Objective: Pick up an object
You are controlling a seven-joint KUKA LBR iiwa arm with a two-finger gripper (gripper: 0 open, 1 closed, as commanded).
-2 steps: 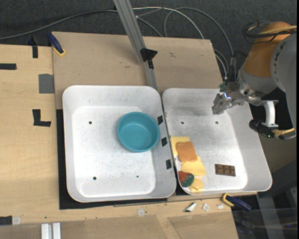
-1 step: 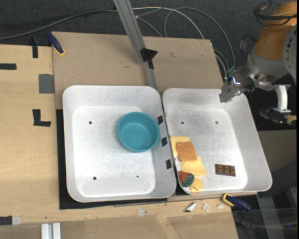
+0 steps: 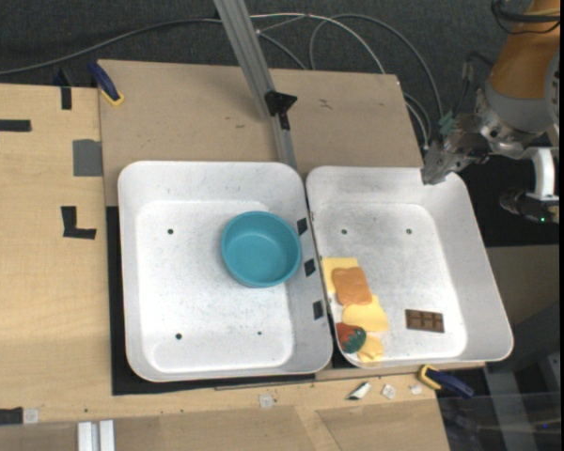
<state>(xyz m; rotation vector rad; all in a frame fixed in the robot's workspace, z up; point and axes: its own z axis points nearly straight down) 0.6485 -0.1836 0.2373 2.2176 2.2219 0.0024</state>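
The gripper [image 3: 434, 169] hangs over the far right corner of the right bin [image 3: 451, 224], well apart from any target; whether it is open I cannot tell. Pickable things lie low: a blue bowl [image 3: 259, 249] in the left bin [image 3: 150, 280], a brown block [image 3: 425, 321] and what look like food toys [image 3: 355, 306] near the right bin's near-left side.
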